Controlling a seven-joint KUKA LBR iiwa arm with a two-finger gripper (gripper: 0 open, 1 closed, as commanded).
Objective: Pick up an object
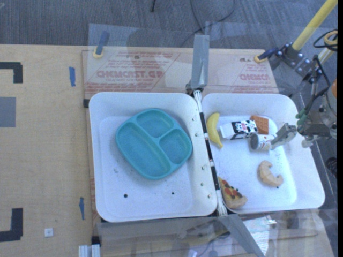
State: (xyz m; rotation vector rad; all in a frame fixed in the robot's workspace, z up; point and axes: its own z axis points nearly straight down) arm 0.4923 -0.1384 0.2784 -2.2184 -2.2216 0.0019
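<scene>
Pizza slice (232, 193) sits nearest us in the right bin (305, 191); farther back the claw (282, 136) hangs beside a small cylinder (259, 141) — just to its left. We cannot tell its grip — a croissant (269, 174) lies nearer.

Position: one fixed camera above the desk (43, 143), looking down at a slant.
Facing: toward the grey carpet floor (80, 4) along the top edge.
Distance: far enough to take in the left bin (102, 197) and the right bin (305, 191) whole, side by side.
Framing: bins right of centre; the arm (321, 123) enters from the right edge.
</scene>
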